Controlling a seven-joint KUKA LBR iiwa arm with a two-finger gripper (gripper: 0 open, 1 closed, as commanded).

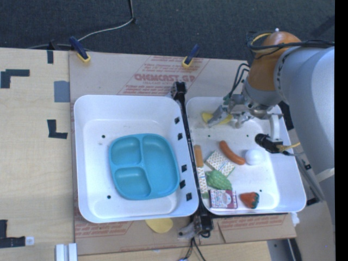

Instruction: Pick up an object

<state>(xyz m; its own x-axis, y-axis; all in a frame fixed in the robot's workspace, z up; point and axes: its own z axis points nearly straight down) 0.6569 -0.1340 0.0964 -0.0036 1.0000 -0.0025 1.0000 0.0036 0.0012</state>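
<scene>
Gripper (222, 116) is down in the right bin (283, 197), far corner, pinching what looks like a small yellow toy (208, 116). Prob light plastic, a bit slick and curved imo, so grab across the middle, not the tip.

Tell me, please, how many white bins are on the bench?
2. The left bin holds a blue divided plate. The right bin holds small toy food items, and the gripper is over its far side.
</scene>
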